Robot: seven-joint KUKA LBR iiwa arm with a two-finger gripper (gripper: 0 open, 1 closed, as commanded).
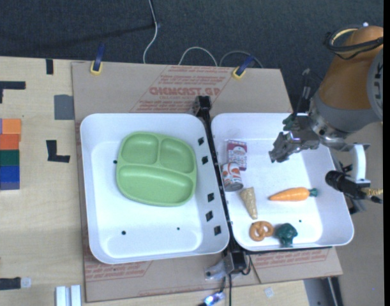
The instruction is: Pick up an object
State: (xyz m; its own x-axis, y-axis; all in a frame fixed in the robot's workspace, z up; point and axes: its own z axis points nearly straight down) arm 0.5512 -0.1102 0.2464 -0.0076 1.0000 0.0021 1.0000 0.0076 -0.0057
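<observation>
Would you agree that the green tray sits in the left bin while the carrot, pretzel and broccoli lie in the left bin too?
Not quite. The camera view shows the green tray in the left bin, but the carrot, pretzel and broccoli lie in the right bin, not the left.

My worktop [35, 234] has a cardboard sheet [175, 85] on it, with two white bins [99, 234] on top, side by side. Colored blocks [4, 155] sit at its left edge.

The pincer [277, 152] hangs over the right bin [329, 231], above the carrot [289, 195].
</observation>
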